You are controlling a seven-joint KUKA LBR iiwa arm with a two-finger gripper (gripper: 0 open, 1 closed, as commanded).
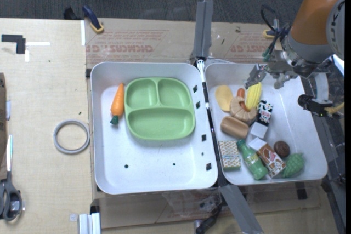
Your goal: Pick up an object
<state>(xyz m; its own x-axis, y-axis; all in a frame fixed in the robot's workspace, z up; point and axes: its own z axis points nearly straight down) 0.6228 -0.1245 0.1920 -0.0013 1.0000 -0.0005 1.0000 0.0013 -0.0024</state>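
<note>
Nearest you, along the right bin's (318,134) front edge, sit a small box (230,154), a green bottle (251,160), a red packet (271,158), a brown ball (282,148) and a green lump (293,164). Further back in that bin you have a bread roll (235,127), a white block (258,130), a black-and-white carton (265,112), a croissant (243,109) and a yellow piece (224,97). The corn (253,95) stands tilted against the croissant — the end effector (256,77) is right at its upper end, and I cannot tell whether its fingers are spread or pressed together. Your arm (317,13) reaches in from the right, orange band uppermost. The left bin (148,172) holds a green divided plate (159,108) with a carrot (117,102) just beside its left rim. On the surface (38,96) to the left lie a tape ring (71,136) and scissors (10,194).
</note>
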